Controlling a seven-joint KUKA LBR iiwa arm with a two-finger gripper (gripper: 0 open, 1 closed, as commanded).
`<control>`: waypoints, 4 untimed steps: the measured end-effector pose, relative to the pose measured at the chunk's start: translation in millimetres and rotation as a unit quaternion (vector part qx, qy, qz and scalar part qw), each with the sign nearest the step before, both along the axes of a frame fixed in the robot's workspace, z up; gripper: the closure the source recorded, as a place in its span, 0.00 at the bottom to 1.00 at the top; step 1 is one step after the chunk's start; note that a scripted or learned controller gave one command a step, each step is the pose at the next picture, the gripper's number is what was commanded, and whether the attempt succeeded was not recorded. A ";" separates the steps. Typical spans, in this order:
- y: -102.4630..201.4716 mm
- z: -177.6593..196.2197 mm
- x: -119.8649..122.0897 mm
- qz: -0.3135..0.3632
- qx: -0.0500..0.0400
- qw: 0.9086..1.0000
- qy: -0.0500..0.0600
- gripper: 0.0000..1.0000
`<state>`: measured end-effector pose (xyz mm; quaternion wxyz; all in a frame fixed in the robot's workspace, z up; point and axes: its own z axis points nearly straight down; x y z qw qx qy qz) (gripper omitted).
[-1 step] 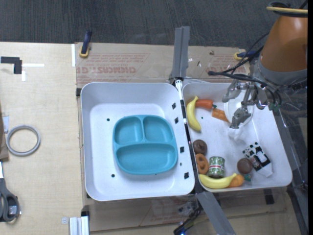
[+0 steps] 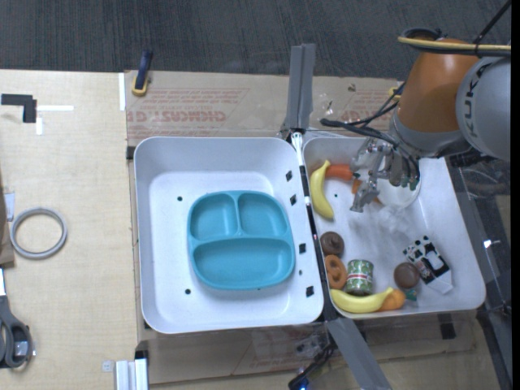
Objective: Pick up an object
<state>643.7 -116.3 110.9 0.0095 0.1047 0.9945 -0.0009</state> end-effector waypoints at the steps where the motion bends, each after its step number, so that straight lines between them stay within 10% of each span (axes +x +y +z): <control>1: 6.1 -16.9 1.4 -0.074 0.002 0.997 0.006 0.00; 2: 10.3 -17.7 0.6 -0.129 0.003 0.992 0.007 0.00; 3: 7.7 -4.7 2.8 -0.128 0.001 0.992 0.002 1.00; 4: 63.6 120.1 -26.9 -0.093 0.003 0.996 0.007 1.00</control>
